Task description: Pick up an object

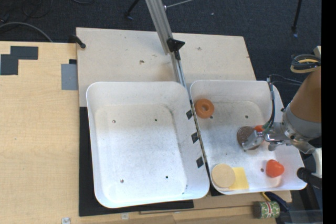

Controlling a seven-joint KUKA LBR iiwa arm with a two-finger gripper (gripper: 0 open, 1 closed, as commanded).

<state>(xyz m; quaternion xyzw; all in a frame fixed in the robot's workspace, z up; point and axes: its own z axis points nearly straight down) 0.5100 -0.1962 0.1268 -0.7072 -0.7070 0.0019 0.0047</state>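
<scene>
The arm reaches in from the right, low over the right bin point(262, 86), and its gripper point(255, 137) sits right at a dark, speckled round object point(244, 136), which looks like the piece it is after; whether that piece is actually between the jaws I cannot tell, nor whether the gripper is spread or closed, since the metal parts blur together there. The other candidates lie apart from it, which is probably why this one is the target (it is nearest the wrist): an orange ring point(204, 108) near the divider at the bin's far side, a red rounded object point(274, 168) toward the near right corner, and a tan disc point(223, 175) touching a yellow square piece point(240, 179) at the near edge; the left bin point(100, 113) stands just beside, separated by the clipped rims.
</scene>
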